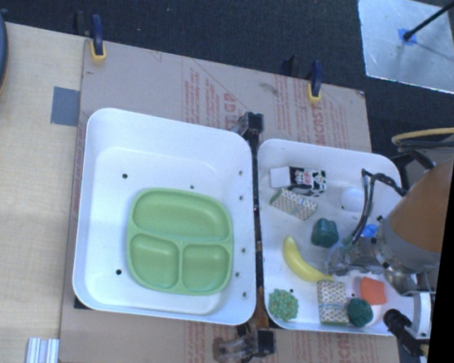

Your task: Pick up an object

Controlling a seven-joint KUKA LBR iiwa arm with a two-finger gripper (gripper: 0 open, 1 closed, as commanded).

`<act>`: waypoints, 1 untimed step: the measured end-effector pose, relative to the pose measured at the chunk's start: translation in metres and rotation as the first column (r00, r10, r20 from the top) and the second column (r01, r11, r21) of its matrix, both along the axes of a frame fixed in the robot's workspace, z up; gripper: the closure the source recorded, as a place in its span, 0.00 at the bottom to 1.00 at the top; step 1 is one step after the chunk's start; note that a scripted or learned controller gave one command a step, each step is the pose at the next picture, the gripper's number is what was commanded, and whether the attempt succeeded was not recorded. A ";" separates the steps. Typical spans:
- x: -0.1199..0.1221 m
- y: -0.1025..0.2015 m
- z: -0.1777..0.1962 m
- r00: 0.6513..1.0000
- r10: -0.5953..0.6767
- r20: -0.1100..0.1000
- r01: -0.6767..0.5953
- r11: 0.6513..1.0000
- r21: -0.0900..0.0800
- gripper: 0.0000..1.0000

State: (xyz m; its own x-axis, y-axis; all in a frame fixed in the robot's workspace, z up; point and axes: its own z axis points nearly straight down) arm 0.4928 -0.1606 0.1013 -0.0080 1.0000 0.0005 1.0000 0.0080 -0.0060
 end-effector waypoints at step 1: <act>0.000 0.000 0.000 1.000 0.000 0.000 0.000 1.000 0.000 0.00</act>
State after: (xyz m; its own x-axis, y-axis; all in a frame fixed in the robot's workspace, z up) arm 0.4928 -0.1607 0.1015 -0.0081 1.0000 0.0001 1.0000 0.0081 -0.0056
